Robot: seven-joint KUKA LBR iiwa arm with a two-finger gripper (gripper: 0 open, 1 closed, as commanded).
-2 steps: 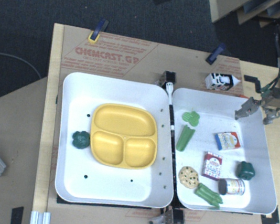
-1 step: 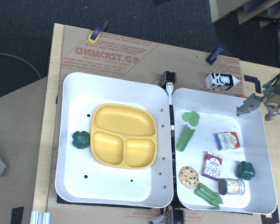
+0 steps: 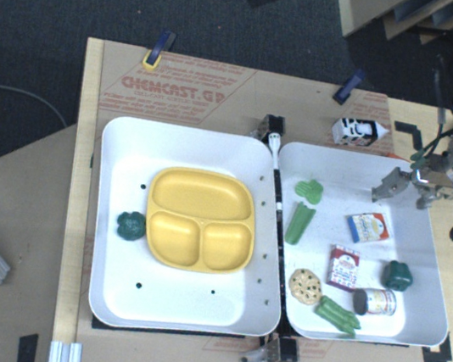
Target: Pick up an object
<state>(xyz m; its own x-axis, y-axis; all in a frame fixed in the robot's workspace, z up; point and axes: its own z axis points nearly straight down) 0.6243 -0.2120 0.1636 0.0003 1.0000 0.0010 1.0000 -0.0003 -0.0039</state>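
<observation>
On the cardboard-covered tabletop [image 3: 224, 90], the left white bin [image 3: 106, 285] carries a yellow divided tray [image 3: 200, 219] with a small dark green lump [image 3: 130, 225] beside it, while the right white bin [image 3: 431, 244] holds a green pepper-like piece [image 3: 302, 214], a green pod [image 3: 336, 315], a red-and-white packet [image 3: 344, 267], a blue-and-white packet [image 3: 368, 227], a small jar [image 3: 375, 302], a cookie [image 3: 305, 285] and a dark green lump [image 3: 397, 275]. The arm's jaws [image 3: 410, 188] hang over the right bin's far right corner, parted and holding nothing, above and apart from the objects.
</observation>
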